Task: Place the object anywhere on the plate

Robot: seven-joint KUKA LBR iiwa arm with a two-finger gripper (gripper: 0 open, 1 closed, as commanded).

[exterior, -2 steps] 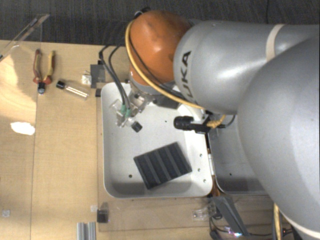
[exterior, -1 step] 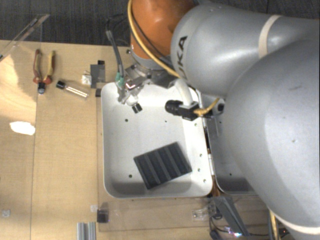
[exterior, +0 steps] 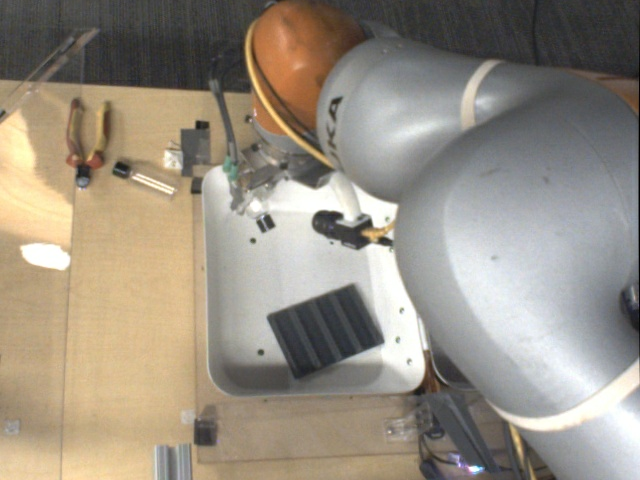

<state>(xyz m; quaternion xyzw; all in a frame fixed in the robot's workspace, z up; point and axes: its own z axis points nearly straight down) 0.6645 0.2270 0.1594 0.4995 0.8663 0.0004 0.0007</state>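
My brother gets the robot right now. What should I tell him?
Gripper: low over the upper left corner of the white bin; whether it holds anything, I can't tell.
Things: small black piece right beside the gripper; black ribbed slab flat at the bin's lower end, apart from both.
Done: nothing lies on the slab.
Left: placing, it seems, all of it.

Wooden bench [exterior: 120, 348] bearing a white bin [exterior: 215, 308]. Just left of the bin's far corner, a small black block [exterior: 195, 146]; further left, a black-capped clear tube [exterior: 145, 178], then red-handled pliers [exterior: 87, 138]. Well left of the bin, a white scrap [exterior: 45, 257].
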